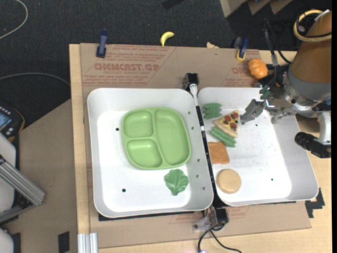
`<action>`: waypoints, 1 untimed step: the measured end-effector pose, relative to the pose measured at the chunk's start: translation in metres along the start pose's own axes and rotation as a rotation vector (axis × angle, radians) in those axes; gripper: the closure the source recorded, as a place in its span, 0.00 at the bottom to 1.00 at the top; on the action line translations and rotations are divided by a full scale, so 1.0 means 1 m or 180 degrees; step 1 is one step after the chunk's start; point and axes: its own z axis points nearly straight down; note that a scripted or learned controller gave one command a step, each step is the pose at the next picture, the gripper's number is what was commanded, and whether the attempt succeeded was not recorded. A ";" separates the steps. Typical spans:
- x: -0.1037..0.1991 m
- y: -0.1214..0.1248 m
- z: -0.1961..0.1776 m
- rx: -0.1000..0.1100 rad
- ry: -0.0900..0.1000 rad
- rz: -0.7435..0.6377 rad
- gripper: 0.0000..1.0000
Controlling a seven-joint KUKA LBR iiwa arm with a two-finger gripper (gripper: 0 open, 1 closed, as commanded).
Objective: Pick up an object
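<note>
Round cookie (229, 181) lies nearest; tool (254, 111) beside pizza slice (229, 122), finger state unclear.

Pizza slice (230, 122) — flat, right bin's (279, 157) upper left, beside green beans (223, 136).

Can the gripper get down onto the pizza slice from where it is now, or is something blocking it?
Probably yes. The gripper hangs just right of the pizza slice, nothing between them; only the green bean piece touching its lower edge might crowd the grasp.

Green tray (156, 137), white bins (100, 141)
</note>
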 end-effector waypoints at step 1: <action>-0.066 -0.027 0.099 0.0034 0.0001 0.0024 0.00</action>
